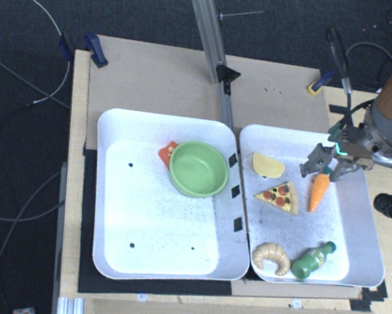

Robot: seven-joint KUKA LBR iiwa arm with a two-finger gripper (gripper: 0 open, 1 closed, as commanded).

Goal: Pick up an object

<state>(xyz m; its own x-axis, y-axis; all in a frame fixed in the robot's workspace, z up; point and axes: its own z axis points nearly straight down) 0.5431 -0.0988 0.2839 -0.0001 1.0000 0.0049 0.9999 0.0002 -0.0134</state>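
Note:
My gripper (326,168) hangs over the back part of the right bin (363,235), its two dark fingers spread apart. An orange toy carrot (317,193) lies just below it, pointing toward the front, with its top end reaching up between the fingertips. I cannot tell whether the fingers touch the carrot. To the left of the carrot lie a pizza slice (279,196) and a yellow wedge (268,167). A croissant (273,258) and a green bottle (312,261) rest near the bin's front wall.
The left bin (138,231) holds a green bowl (198,168) with a small red object (166,153) against its left side. A metal pole (211,28) slants in from the top toward the divider between the bins.

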